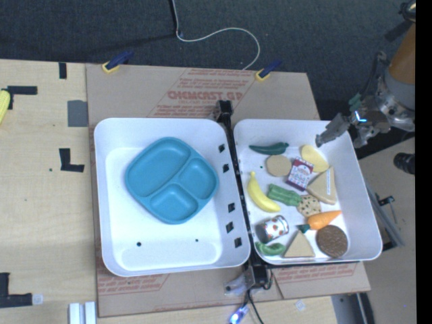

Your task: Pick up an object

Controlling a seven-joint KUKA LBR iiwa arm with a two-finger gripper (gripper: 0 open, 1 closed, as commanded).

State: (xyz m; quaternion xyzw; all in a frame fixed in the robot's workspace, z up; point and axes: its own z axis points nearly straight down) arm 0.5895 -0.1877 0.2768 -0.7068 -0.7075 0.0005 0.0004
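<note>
The right bin [361, 181] holds several toy foods: a green chili [268, 148], a tan round piece [277, 165], a yellow lump [314, 157], a purple-red packet [299, 174], a banana [258, 192], a green pickle [283, 196], an orange carrot [322, 219], a brown disc [332, 240] and a small can [273, 229]. My gripper [347, 132] hovers over the bin's upper right corner, just right of the yellow lump. It is open, with nothing between its fingers.
The left bin [111, 181] holds a blue divided plate [172, 179]. A black divider [233, 181] runs between the bins. Both bins rest on a cardboard sheet [202, 93]. A white cable [223, 36] loops behind it.
</note>
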